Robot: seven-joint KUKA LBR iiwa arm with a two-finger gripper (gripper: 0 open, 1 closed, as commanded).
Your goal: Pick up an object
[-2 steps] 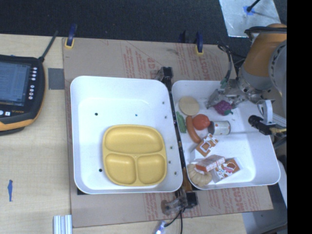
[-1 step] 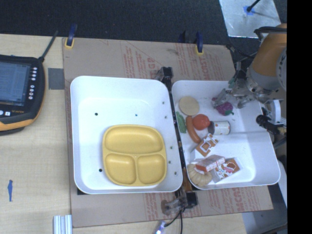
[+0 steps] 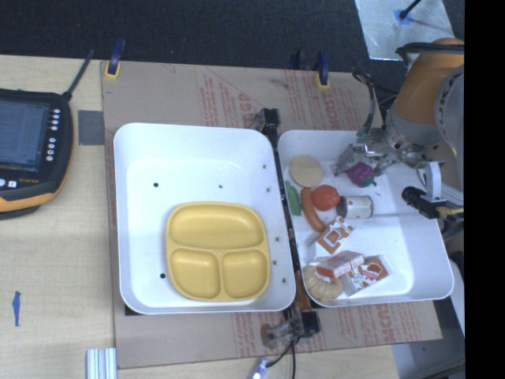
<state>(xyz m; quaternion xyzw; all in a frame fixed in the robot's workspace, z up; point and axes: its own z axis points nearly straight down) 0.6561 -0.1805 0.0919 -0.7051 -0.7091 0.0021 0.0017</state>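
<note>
We see our tool (image 3: 364, 163) low in the right bin (image 3: 426, 279), right over a purple object (image 3: 363, 174) near the far wall; we cannot tell how it is set. Just beside it lie a tan disc (image 3: 306, 170), a red piece (image 3: 324, 197) and a small jar (image 3: 357, 207). Our worry: the purple thing may slip out, or the neighbours get knocked.

Wooden bench (image 3: 47, 290): cardboard sheet (image 3: 197, 93) bearing two white bins (image 3: 134, 212); pendant (image 3: 31, 148) left.
</note>
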